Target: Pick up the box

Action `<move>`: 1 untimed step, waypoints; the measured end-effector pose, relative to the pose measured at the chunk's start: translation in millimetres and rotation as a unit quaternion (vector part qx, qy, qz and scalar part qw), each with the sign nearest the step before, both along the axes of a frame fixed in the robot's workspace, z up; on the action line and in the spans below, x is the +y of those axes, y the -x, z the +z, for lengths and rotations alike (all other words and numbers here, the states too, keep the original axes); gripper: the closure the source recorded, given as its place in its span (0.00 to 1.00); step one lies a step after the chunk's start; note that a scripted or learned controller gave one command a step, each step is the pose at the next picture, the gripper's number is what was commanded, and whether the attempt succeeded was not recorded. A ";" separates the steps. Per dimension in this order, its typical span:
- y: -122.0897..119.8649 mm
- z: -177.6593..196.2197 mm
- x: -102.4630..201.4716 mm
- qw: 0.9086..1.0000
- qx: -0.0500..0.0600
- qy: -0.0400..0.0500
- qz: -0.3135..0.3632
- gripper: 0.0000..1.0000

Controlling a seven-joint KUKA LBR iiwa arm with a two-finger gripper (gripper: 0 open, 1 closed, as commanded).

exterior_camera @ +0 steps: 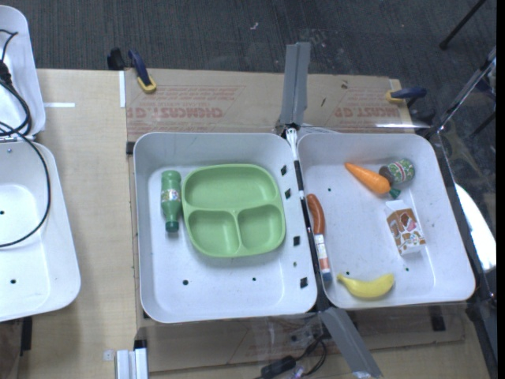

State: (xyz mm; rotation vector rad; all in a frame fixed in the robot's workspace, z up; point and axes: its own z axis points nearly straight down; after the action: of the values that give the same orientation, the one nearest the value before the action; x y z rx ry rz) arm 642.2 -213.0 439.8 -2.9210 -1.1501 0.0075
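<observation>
Bench (83, 117): wood top, two white bins side by side. All places are given from the green plate.

Left bin (144, 235) holds the green plate (234, 208), a three-compartment one sitting about mid-bin. Right bin (446, 212) is just right of the plate, and the two bins' rims meet along the plate's right side.

Cardboard sheet (205, 105) with red print lies flat on the bench behind the plate, past the far rims of both bins. White tub (35, 243) is well left of the plate, outside the bins, with a black cable (43, 204) looping over it.

Banana (366, 286): right of the plate and nearer the camera, in the right bin's near corner area, lying flat.

Red sausage-shaped piece (316, 212): just right of the plate, across the rims, lying lengthwise along the right bin's left wall. A thin white stick (323, 257) with a blue tip lies at its near end.

Carrot (368, 177): right of the plate, towards the far side, lying at a slant.

Green bottle (170, 200): just left of the plate, same bin, lying on its side parallel to the plate's edge.

Box (405, 230), the task item: far right of the plate, in the right bin, lying flat with its printed face up. It sits apart from the carrot and the banana, between them.

Small can (397, 171): far right of the plate, touching the carrot's thick end.

Jaw state: cannot tell.
</observation>
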 end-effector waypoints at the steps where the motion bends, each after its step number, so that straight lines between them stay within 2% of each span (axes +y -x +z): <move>1: -11.6 -33.7 -3.6 0.999 0.001 0.000 -0.034 1.00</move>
State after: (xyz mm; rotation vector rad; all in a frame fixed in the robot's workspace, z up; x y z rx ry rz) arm 653.8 -216.7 406.1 -2.9581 -1.0490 0.0098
